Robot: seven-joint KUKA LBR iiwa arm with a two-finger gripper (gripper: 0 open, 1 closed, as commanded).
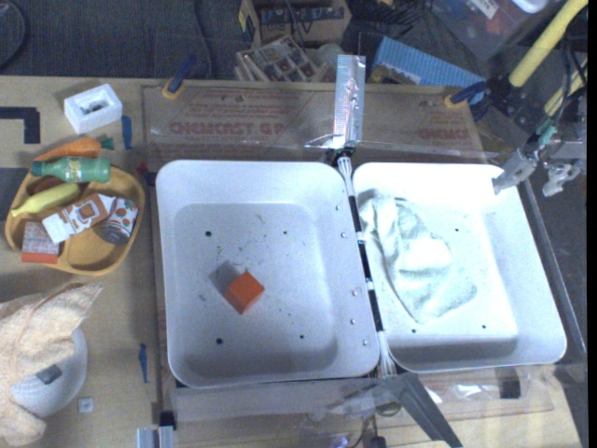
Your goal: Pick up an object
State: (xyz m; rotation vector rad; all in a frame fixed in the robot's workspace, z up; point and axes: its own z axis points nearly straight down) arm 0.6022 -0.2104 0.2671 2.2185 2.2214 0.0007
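Observation:
An orange block (245,291) lies in the left bin (187,194), a little left of its middle, with a grey shadow beside it. A crumpled white cloth (415,255) is spread over the left and middle of the right bin (522,278). My gripper (532,176) hangs over the far right corner of the right bin, well away from both the cloth and the block. It is open, with nothing between its fingers (508,174).
A yellow bowl (56,259) holding toy food and a green bottle sits on the bench left of the bins. Below it lie a beige cloth (42,320) and a white box (93,107). A clear panel stands behind the bins.

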